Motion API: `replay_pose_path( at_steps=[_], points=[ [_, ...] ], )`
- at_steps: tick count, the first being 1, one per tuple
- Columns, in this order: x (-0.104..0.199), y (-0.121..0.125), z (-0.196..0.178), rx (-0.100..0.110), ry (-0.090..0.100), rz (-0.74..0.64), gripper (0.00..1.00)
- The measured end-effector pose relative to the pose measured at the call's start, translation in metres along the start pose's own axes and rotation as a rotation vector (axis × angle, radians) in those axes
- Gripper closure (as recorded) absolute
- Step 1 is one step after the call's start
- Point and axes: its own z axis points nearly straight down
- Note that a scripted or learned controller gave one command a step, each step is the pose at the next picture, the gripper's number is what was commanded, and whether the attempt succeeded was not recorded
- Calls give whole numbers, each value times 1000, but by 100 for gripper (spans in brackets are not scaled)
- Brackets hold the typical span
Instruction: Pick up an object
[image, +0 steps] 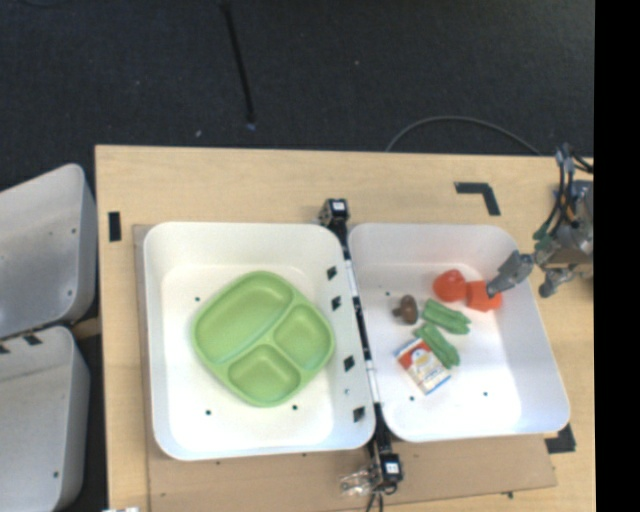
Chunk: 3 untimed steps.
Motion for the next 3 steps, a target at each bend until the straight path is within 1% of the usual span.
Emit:
replay_pose_path(
  at_steps=[1, 2, 3],
  points=[
    [1, 2, -7, -12, -2, -2, 0],
    [3, 1, 57, -6, -1, -2, 0],
    [4, -4, 119, -6, -1, 1, 0]
  ],
)
